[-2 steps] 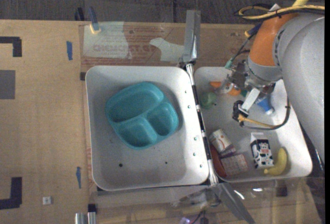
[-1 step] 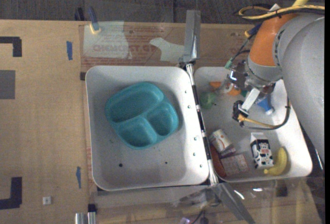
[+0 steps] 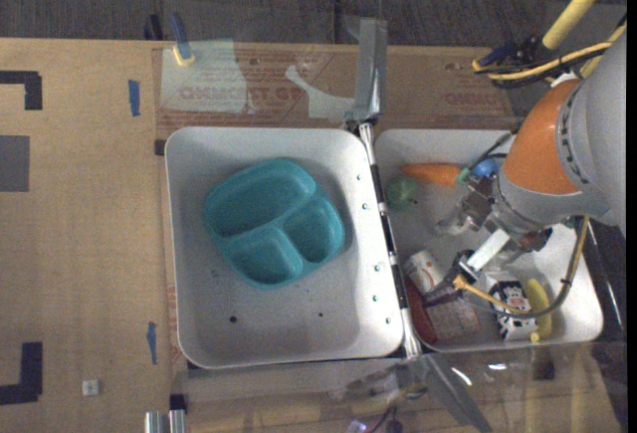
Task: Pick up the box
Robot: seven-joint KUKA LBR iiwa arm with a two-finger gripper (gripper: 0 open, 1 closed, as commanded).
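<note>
In the right bin (image 3: 587,317), a flat reddish-brown box (image 3: 448,319) lies in the front left corner. A small white and black carton (image 3: 512,308) sits just right of it. My gripper (image 3: 464,214) hangs over the middle of the bin, above and behind the box, and I see nothing held in it. The grey wrist and orange band (image 3: 542,162) reach in from the right and hide part of the bin floor.
A carrot (image 3: 430,173) and a green item (image 3: 402,190) lie at the back of the right bin. A white cup (image 3: 423,270) is by its left wall, a yellow banana (image 3: 538,307) at the front right. The left bin (image 3: 199,322) holds a teal divided plate (image 3: 275,220).
</note>
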